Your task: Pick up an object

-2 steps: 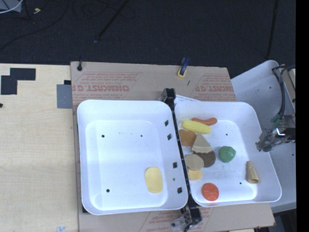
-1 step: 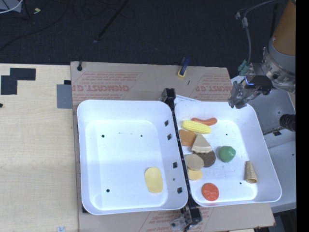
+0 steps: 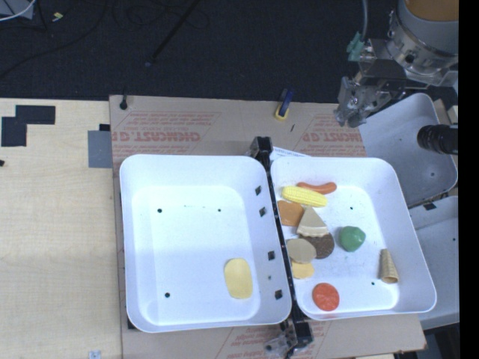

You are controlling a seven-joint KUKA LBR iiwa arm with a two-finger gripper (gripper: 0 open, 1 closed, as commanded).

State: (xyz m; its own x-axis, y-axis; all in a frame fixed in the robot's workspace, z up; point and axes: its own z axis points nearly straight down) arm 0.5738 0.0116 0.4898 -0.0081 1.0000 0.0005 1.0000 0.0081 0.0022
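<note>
Two white bins on the bench, and the gripper is up beyond the far edge of the right bin.

The fingers point down over the brown board, and nothing is between them; I cannot tell how wide they stand. The grey arm with its orange band comes in from the upper right. In the right bin, near its left wall, lie a yellow corn cob touching a red sausage, an orange wedge, a brown and cream slice and a tan disc. A green ball is just beside them, a red disc is near the front wall, and a cone is near the right wall. The left bin holds one pale yellow piece near its front right corner.
</note>
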